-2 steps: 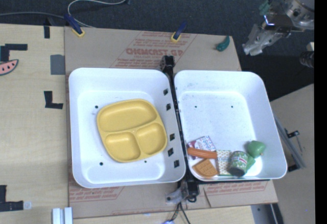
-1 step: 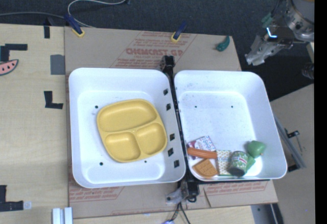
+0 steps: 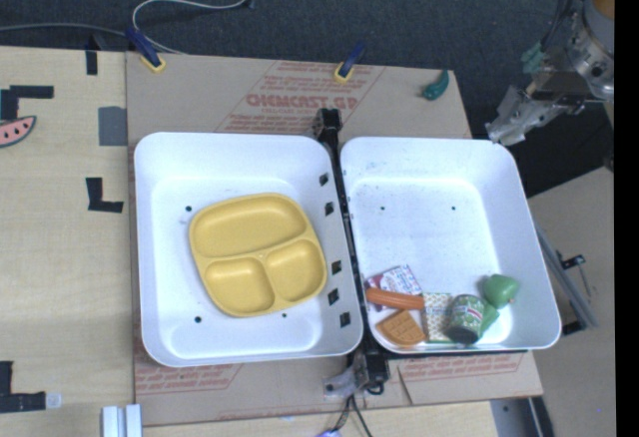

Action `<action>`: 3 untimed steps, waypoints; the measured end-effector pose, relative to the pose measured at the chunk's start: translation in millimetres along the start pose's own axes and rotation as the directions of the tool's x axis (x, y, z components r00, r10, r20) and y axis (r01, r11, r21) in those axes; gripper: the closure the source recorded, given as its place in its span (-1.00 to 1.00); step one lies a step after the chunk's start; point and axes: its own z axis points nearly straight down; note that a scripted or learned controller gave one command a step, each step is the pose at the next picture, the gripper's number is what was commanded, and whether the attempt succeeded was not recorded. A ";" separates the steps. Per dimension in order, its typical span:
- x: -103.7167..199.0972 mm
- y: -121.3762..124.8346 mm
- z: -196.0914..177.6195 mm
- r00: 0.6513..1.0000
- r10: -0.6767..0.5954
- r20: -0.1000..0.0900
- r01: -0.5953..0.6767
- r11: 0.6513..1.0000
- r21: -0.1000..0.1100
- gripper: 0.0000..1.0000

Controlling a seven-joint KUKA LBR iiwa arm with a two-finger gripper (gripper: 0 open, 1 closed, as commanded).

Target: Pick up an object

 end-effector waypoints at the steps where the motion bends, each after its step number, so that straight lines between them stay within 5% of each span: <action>1: -23.0 -38.6 54.0 1.000 0.002 0.000 -0.002 1.000 0.002 1.00; 2: 43.5 -70.4 -5.5 1.000 0.000 -0.001 0.000 1.000 0.000 1.00; 3: -16.4 -10.3 138.6 1.000 0.001 -0.001 -0.001 1.000 0.004 1.00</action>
